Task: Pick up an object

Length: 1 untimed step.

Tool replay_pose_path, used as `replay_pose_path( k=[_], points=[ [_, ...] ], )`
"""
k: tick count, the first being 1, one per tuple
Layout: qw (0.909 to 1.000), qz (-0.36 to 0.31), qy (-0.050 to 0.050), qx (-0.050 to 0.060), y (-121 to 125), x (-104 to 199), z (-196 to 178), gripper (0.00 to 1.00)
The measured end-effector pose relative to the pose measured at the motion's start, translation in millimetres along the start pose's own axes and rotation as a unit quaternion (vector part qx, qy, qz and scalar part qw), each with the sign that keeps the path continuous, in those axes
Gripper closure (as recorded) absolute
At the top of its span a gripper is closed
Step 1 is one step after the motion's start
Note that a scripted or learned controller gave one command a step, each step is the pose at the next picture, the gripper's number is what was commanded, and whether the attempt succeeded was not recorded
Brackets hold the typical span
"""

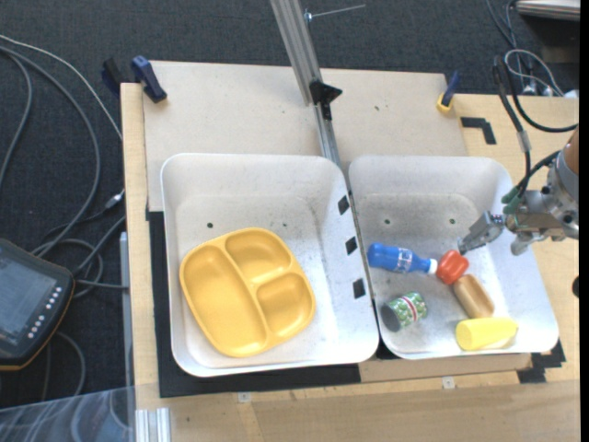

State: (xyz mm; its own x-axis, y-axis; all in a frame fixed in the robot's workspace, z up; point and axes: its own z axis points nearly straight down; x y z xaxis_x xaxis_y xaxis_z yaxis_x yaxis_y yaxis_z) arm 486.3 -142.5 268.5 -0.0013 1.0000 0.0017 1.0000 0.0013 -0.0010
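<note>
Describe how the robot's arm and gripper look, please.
At the right edge, the arm shows a small orange-brown part above a grey metal wrist. The gripper is grey metal with thin dark fingers. Black cables loop above it.

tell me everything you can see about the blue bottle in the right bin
The blue bottle lies on its side on the floor of the right bin, near the bin's left wall. Its body is glossy blue, plastic by the look, with a pale label band and a white neck pointing right. That neck end meets or nearly meets the orange-capped object. The green can lies below it, apart.
</note>
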Motion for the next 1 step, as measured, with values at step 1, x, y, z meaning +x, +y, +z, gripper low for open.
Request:
replay_pose_path(
  k=[1],
  points=[
    [1.0,0.0,0.0,-0.001,0.1,-0.1,0.0,0.0]
  ],
)
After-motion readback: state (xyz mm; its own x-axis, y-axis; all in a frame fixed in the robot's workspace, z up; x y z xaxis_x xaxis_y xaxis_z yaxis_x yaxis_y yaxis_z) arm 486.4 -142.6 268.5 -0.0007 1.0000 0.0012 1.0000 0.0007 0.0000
